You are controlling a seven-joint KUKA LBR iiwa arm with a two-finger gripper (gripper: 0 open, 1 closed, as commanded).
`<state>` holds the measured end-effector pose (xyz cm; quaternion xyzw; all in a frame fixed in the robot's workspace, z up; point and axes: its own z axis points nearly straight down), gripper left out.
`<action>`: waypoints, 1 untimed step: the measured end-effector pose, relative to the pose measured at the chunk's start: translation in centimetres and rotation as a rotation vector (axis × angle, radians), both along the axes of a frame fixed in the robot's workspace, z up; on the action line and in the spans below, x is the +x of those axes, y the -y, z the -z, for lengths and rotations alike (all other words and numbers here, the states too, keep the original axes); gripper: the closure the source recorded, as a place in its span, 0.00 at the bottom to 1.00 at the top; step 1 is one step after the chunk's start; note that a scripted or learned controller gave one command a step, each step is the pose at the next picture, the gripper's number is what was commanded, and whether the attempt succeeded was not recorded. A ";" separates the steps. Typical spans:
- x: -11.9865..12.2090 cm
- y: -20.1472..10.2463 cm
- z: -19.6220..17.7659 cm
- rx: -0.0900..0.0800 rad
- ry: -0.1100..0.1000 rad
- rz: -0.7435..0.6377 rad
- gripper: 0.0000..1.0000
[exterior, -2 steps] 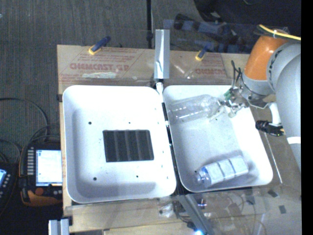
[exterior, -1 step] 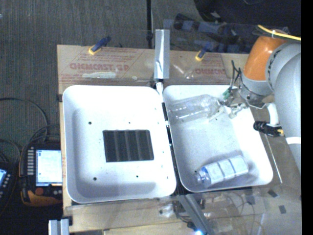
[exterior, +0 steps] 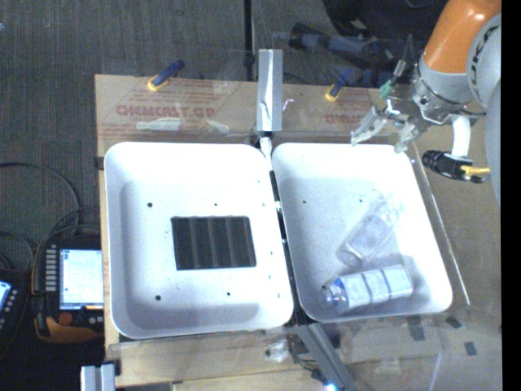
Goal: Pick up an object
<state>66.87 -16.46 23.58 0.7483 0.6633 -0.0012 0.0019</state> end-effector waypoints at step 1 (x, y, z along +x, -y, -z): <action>-6.4 -0.9 0.6 0.005 -0.002 0.110 0.00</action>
